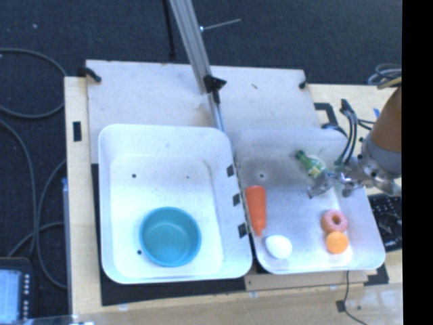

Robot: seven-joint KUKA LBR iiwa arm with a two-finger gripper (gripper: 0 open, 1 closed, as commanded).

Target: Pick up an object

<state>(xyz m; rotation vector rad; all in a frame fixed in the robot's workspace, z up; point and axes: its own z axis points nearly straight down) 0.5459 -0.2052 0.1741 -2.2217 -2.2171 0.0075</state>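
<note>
In the right bin [298, 266] my gripper [333, 187] hangs low over the floor, its two fingers spread apart, open, with nothing between them. A small green and yellow object [308, 162] lies just up and left of the fingers, close to them but not held. Below the gripper sit a pink ring [334, 220] and an orange ball [337, 243]. An orange carrot-shaped piece [256, 207] lies along the bin's left wall, with a white egg [278, 246] below it.
The left bin [115, 141] holds a blue bowl [170, 236] near its front. A slanted metal pole [193, 39] rises from between the bins at the back. The grey arm with cables [382, 147] enters from the right.
</note>
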